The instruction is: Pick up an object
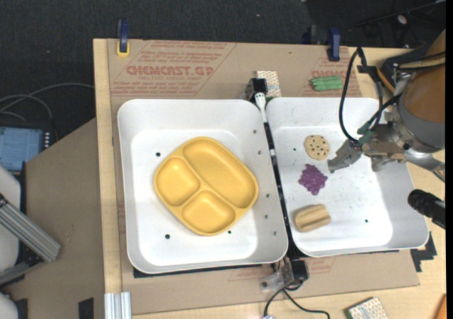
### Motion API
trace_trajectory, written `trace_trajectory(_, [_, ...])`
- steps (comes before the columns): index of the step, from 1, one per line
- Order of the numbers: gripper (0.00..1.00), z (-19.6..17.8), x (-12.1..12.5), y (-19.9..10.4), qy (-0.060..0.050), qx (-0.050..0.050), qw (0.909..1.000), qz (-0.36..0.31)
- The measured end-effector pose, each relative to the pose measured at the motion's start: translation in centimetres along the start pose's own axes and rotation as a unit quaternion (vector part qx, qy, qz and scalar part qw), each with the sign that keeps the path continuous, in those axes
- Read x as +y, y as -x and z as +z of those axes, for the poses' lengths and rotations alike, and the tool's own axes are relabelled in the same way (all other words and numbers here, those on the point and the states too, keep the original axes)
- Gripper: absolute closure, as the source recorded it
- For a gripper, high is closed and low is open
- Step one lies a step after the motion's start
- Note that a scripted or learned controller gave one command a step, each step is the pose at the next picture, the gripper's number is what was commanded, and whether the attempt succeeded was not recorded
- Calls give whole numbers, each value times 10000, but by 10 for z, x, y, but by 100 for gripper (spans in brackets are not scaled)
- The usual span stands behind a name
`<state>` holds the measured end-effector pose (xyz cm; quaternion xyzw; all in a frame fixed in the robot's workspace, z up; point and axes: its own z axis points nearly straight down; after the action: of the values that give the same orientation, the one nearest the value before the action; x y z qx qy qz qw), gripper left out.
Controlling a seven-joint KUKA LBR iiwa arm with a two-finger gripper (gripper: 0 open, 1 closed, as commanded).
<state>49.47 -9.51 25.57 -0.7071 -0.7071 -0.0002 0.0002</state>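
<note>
White plastic forms two shallow bins side by side on a cardboard-topped bench. The left bin (134, 126) holds a yellow divided plate (205, 184) lying flat near its middle. The right bin (396, 229) holds three small things in its left half: a round cookie (317, 146) towards the far edge, a purple grape bunch (312, 179) just nearer, and a tan bread roll (312, 217) towards the near edge, all close to one another but apart.

The gripper (347, 155) reaches in from the right and sits just right of the cookie and above the grapes, touching none of them as far as I can see. Whether its jaws are open or closed I cannot tell, since only one dark finger shape is plain.

All three look like light toy food. The roll seems the easiest to take: stiff or slightly spongy, not fragile, with some height. Its long axis runs roughly left to right, tilted slightly up at the right end, so a pinch across its short width should suit. The cookie lies flat and thin, hard to get under. The grapes look bumpy and may slip.
</note>
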Motion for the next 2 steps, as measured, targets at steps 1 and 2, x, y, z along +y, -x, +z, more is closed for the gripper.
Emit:
trace_trajectory(1, [0, 167, 4, 40, -67, 6, 10000, 24])
trace_trajectory(2, [0, 172, -3, -5, -19, 9, 10000, -12])
